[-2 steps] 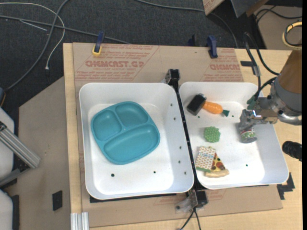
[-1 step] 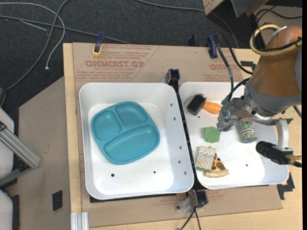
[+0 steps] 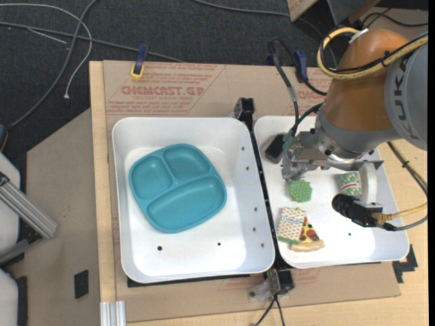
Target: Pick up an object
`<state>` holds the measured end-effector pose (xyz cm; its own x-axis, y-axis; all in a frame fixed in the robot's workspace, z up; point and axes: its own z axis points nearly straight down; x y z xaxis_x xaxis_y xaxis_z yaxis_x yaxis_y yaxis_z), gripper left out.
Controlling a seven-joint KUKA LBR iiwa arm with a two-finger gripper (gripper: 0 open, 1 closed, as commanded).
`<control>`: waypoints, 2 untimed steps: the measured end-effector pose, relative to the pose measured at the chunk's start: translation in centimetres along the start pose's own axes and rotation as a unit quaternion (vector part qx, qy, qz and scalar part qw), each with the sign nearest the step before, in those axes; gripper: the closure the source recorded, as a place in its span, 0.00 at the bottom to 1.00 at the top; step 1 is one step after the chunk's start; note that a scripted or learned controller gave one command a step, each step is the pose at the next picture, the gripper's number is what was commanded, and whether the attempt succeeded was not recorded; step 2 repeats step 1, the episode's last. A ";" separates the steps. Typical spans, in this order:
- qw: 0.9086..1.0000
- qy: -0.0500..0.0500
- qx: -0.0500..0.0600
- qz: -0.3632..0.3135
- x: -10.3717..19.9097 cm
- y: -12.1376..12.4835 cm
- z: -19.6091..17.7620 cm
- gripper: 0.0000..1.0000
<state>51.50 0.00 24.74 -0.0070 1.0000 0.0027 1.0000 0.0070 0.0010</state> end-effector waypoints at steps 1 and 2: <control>1.000 0.000 0.001 0.000 5.6 1.2 1.6 1.00; 1.000 0.000 0.001 0.000 5.6 1.2 1.6 1.00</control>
